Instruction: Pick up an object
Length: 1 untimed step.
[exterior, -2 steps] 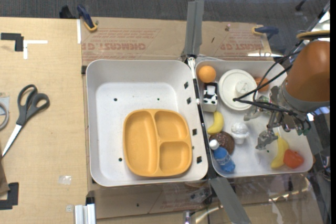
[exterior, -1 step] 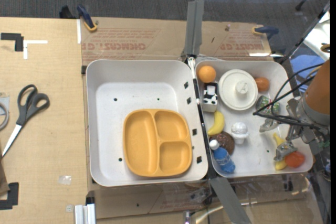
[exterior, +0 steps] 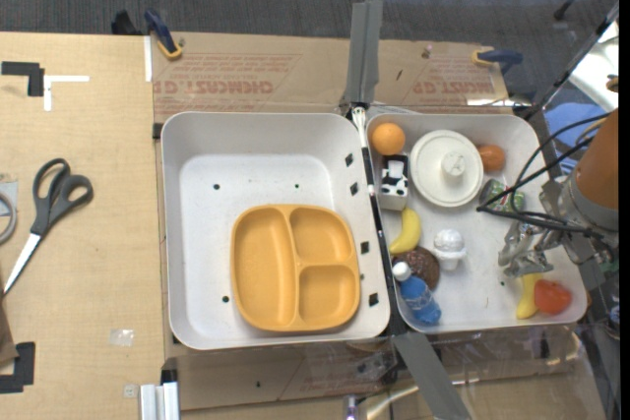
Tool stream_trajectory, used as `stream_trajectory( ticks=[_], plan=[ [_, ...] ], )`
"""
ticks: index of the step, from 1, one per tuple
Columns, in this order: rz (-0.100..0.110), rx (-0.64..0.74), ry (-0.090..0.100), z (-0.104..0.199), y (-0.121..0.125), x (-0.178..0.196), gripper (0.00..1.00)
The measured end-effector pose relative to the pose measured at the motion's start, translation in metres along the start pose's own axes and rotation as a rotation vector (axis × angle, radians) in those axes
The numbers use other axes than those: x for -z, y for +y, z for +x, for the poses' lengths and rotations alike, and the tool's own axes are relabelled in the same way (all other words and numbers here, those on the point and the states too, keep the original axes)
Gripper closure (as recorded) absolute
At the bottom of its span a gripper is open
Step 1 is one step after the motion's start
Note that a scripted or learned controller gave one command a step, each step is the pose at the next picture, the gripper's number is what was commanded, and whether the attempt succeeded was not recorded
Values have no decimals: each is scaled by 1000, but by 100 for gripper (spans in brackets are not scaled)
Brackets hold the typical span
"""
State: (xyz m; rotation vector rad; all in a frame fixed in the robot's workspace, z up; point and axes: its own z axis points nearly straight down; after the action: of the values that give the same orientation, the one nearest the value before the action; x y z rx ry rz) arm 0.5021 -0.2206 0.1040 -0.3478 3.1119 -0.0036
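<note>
The counter (exterior: 69, 310) is a pale wooden surface with a sheet of printed cardboard (exterior: 256, 74) lying under two shallow white bins set side by side. The left bin (exterior: 197, 172) carries a yellow divided plate (exterior: 295, 266) with three compartments, lying flat toward the bin's near right corner. The right bin (exterior: 472, 310) holds the smaller things. The grey arm (exterior: 596, 177) reaches in from the right, its orange band showing at the edge, and the hand (exterior: 525, 251) hangs low over the right part of that bin; its metal fingers look slightly apart with nothing seen between them, though cables blur the view. A round white lidded dish (exterior: 448, 167) sits near the back of the right bin, with an orange ball (exterior: 388, 137) to its left and a smaller orange thing (exterior: 490, 156) to its right. A black and white block (exterior: 395, 182) stands just in front of the ball. A banana (exterior: 407, 231) lies below the block, near the bin's left wall. A small white capped thing (exterior: 449, 246) stands right of the banana. A brown round thing (exterior: 420, 266) and a blue bottle (exterior: 418, 298) lie touching at the near left corner. A red and yellow toy (exterior: 544, 297) lies just below the hand, close to it but apart. A pair of scissors (exterior: 44, 211) rests on the counter, well apart to the left.
</note>
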Motion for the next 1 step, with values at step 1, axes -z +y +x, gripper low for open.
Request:
stream_trajectory(
  ticks=[1],
  plan=[
    [-1, -211, 3, -44, -10, -11, 100]
  ],
)
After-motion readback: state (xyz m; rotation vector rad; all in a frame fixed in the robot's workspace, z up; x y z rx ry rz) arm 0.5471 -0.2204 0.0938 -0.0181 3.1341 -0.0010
